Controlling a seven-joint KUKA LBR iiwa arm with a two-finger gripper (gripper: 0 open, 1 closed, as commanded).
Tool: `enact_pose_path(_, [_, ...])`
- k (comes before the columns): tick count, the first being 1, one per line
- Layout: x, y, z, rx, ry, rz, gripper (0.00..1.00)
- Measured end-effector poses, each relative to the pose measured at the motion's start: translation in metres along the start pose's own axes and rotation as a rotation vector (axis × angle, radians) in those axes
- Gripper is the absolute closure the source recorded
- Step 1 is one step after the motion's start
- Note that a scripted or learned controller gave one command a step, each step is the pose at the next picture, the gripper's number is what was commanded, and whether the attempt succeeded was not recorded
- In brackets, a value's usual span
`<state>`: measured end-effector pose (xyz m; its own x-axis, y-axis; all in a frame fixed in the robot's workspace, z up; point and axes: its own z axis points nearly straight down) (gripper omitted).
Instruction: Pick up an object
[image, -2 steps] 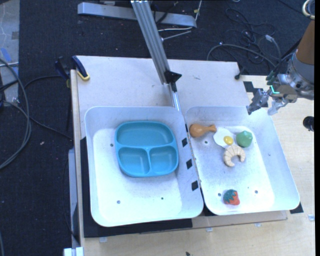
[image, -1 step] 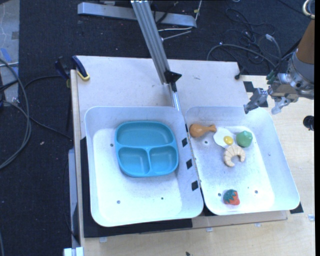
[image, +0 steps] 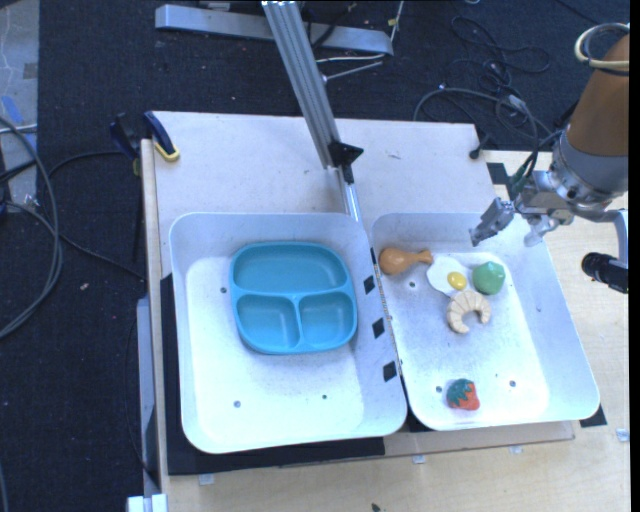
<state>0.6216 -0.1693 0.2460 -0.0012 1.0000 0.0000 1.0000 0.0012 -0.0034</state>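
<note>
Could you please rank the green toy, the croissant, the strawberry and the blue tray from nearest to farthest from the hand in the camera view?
From the hand, over the right bin's far edge:
1. Green toy, just below the hand, far end of the right bin.
2. Croissant, mid right bin.
3. Strawberry, near edge of the right bin.
4. Blue tray, in the left bin.

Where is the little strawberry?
The strawberry sits alone near the front edge of the right bin, well below the croissant and the fried egg.
</note>
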Motion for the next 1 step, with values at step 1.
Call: enact_pose_path(1, [-0.0089, -0.0016, 0.0489, 0.001, 0.000, 0.003, 0.00])
